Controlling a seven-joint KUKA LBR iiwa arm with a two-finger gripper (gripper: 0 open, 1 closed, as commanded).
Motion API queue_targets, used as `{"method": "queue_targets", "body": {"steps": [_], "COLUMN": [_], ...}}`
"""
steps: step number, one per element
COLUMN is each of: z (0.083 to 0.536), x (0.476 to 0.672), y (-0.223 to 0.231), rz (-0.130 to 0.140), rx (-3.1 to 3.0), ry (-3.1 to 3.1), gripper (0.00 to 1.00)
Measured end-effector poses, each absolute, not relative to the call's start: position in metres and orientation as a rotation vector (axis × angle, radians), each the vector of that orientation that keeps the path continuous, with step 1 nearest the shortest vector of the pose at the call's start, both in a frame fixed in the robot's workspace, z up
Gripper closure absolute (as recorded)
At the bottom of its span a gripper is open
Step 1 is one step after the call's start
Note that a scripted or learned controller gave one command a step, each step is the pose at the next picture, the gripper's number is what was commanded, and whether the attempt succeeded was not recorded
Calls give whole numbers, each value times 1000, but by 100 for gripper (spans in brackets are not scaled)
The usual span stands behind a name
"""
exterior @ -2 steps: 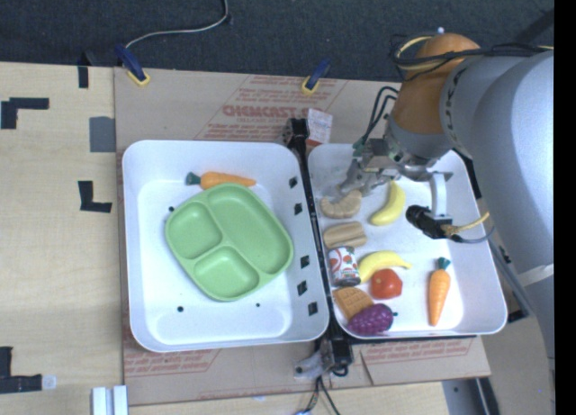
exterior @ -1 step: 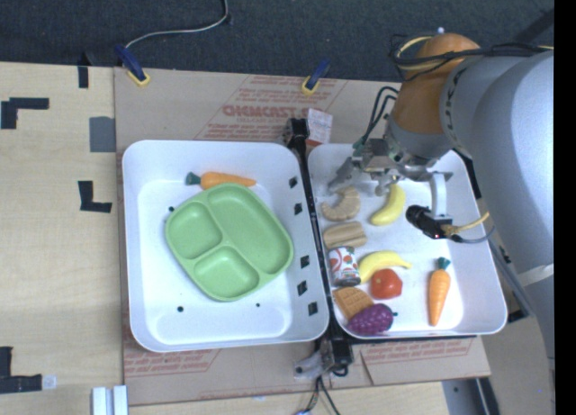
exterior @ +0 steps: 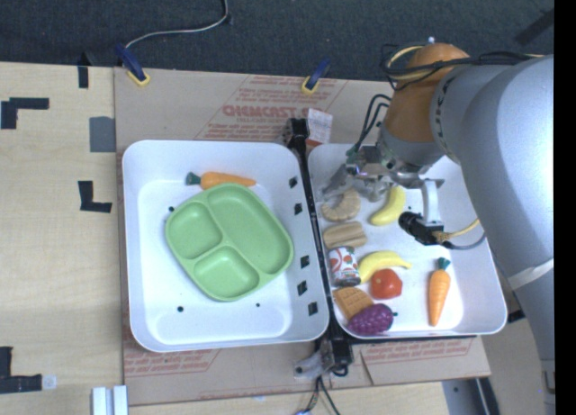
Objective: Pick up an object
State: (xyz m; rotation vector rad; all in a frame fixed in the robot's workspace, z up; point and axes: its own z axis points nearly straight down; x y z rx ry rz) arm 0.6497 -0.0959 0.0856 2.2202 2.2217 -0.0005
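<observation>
The right bin (exterior: 477,314) holds several toy foods. At its upper left lies a round tan biscuit (exterior: 340,208), with a yellow banana (exterior: 389,207) to its right. My gripper (exterior: 353,184) hangs low over the bin's top left corner, just above the biscuit and beside the banana. The grey arm with its orange band (exterior: 416,107) reaches in from the right. Below the biscuit lie a tan bread piece (exterior: 345,235), a small can (exterior: 344,266), a second banana (exterior: 382,261), a red tomato (exterior: 385,284), an orange carrot (exterior: 437,292) and purple grapes (exterior: 371,319).
The left bin (exterior: 144,314) holds a green divided plate (exterior: 229,239) and another carrot (exterior: 225,179) at its upper edge. A black divider (exterior: 310,224) runs between the two bins. A black cable (exterior: 445,235) loops near the wrist over the right bin.
</observation>
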Motion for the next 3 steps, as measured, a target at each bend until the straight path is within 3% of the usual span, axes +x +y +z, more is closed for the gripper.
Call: {"method": "queue_targets", "body": {"steps": [1,2,3], "z": [85,86,86], "x": [655,640,646], "y": [-98,-98,-102], "rz": [2,0,3], "rx": [2219,2218,2219], "ry": [2224,2221,2224], "gripper": [0,0,0]}}
